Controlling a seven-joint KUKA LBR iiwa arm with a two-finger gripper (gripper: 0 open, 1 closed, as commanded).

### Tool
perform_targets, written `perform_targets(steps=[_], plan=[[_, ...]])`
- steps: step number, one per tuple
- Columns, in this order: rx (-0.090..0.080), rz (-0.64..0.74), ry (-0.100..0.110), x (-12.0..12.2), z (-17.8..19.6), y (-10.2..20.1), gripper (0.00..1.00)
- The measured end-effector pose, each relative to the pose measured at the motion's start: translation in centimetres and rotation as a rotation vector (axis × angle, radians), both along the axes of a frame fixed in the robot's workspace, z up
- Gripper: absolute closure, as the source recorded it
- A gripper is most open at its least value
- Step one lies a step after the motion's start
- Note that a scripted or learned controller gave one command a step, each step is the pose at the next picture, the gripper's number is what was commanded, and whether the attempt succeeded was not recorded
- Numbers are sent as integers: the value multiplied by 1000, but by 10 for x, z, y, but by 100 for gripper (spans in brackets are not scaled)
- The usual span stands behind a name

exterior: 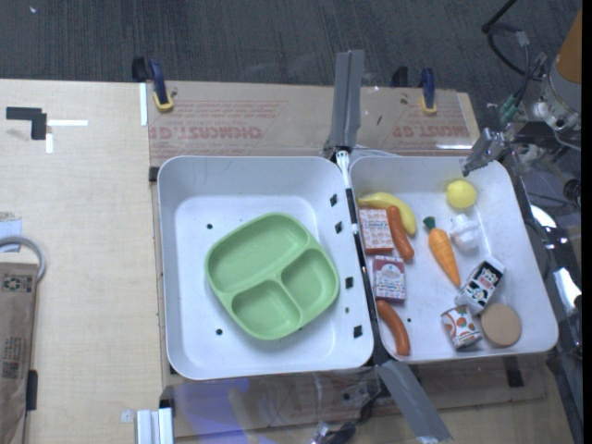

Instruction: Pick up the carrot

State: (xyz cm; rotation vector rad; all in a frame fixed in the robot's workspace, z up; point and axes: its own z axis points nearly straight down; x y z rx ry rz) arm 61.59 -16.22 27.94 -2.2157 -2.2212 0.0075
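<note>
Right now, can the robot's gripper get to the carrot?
Probably yes. The carrot lies flat with nothing on top; a lemon and white piece sit near, and the gripper hovers at the bin's corner.

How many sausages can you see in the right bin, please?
2. One sausage lies near the bin's upper left, between the banana and the carrot. The other sausage lies at the lower left, below the small red box. None seems hidden.

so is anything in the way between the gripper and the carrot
The gripper sits at the right bin's back edge. The lemon and a small white piece lie roughly between it and the carrot, but from above nothing covers it.
</note>
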Motion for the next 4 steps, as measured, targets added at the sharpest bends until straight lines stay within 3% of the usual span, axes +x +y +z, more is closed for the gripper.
perform_targets(steps=[1,2,3,4], plan=[[2,220,-4,-38,-162,12,0],[4,403,-1,-43,-190,-2,0],[5,401,0,-43,-183,-3,100],[2,409,-4,-17,-158,41,100]])
